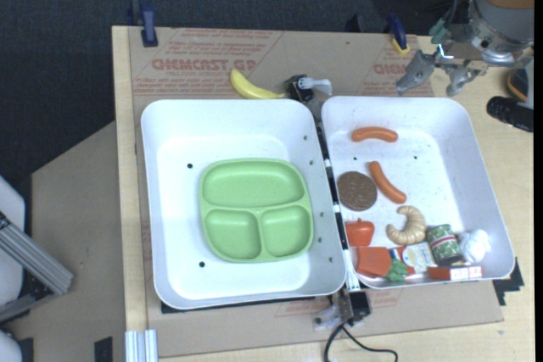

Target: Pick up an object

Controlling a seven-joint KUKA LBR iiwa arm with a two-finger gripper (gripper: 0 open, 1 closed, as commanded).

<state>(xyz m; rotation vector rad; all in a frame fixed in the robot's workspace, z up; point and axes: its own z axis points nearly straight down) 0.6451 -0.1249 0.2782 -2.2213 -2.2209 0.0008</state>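
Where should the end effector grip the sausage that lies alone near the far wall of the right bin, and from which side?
Probably at the middle of the sausage, coming straight down from above. It lies flat and lengthwise across the right bin, with bare floor on both long sides, so the fingers could close across its narrow width. The end effector hovers above the bin's far rim.
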